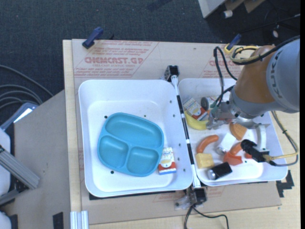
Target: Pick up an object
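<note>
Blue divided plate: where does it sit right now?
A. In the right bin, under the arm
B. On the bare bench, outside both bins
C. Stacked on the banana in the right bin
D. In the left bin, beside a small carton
D. The blue divided plate lies flat in the left bin, with the small carton at its right edge; the arm is over the right bin.
</note>
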